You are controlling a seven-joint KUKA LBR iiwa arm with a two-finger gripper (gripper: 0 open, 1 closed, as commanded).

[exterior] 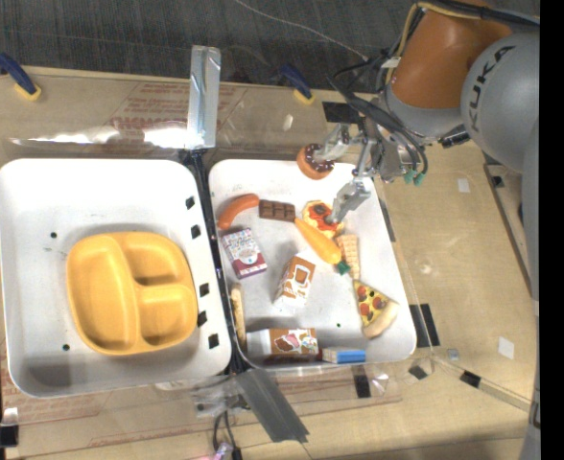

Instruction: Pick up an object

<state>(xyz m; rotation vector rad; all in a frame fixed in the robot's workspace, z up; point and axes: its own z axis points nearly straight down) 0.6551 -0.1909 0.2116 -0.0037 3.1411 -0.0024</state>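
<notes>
Jaws (344, 202) low over right bin (263, 174), far-right corner; their opening cannot be told. Carrot (318, 241) lies just beneath and left, long axis diagonal toward bin's near-right.

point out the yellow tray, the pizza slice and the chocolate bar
yellow tray (129, 290), camera view, on the divider between its compartments
pizza slice (373, 308), camera view, on its topped face
chocolate bar (275, 211), camera view, at its middle
</notes>
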